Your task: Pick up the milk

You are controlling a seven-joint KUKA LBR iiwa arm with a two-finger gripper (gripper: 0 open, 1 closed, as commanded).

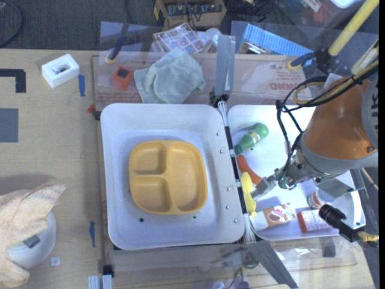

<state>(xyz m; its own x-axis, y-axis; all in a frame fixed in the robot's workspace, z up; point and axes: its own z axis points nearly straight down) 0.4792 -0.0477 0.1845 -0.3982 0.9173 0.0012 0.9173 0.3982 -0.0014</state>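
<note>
The milk (278,214) is a small white carton with red print, lying on its side near the front edge of the right bin (264,116). My gripper (274,184) hangs over the middle of that bin, just above and slightly behind the carton. It sits below the grey wrist and the orange band (343,125). Nothing shows in its grasp, and the carton rests on the bin floor apart from it.
Also in the right bin are a green bottle (251,137), an orange carrot (248,167), a yellow banana-like piece (248,192) and a red box (310,220). The left bin (114,161) holds a yellow divided plate (168,176). A grey-green cloth (169,77) lies behind the bins.
</note>
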